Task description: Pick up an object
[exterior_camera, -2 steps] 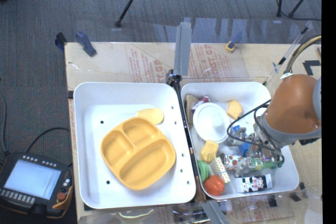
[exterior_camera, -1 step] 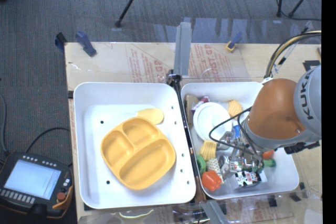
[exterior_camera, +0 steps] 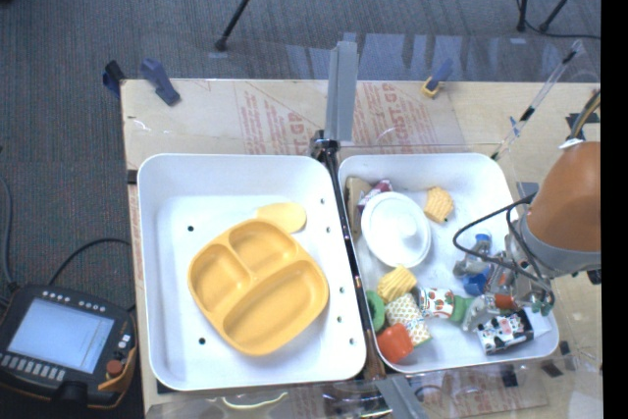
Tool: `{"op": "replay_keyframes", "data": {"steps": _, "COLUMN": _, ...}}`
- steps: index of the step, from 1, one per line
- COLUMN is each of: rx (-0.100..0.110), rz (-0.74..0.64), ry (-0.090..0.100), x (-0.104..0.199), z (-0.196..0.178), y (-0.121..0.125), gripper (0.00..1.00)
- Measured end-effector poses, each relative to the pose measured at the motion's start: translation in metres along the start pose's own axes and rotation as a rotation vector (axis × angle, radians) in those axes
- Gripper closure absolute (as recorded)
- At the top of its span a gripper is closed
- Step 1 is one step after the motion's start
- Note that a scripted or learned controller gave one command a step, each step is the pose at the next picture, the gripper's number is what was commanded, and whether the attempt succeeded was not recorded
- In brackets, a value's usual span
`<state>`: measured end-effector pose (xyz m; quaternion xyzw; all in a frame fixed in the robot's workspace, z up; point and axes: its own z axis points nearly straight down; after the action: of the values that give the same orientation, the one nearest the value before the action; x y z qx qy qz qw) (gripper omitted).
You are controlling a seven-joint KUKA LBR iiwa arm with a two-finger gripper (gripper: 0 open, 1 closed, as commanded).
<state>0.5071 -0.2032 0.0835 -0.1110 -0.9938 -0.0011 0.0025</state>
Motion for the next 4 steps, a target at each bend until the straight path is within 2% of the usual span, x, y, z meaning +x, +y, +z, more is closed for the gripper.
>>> {"op": "replay_keyframes", "data": {"steps": 1, "rx": -0.002, "rz": -0.161, "ry": 0.002, "x": 0.014, "z": 0.001, "y": 0.03, "gripper": 0.0}}
{"op": "replay_keyframes", "data": {"steps": 2, "rx": 0.0, "rz": 0.025, "ry": 0.0, "x": -0.003, "z": 0.0, "y": 0.051, "gripper": 0.0}}
{"op": "replay_keyframes", "data": {"steps": 3, "rx": -0.002, "rz": 0.048, "ry": 0.0, "x": -0.035, "z": 0.0, "y": 0.034, "gripper": 0.0}}
{"op": "replay_keyframes", "data": {"steps": 4, "rx": 0.0, "rz": 0.014, "ry": 0.001, "x": 0.021, "z": 0.0, "y": 0.075, "gripper": 0.0}}
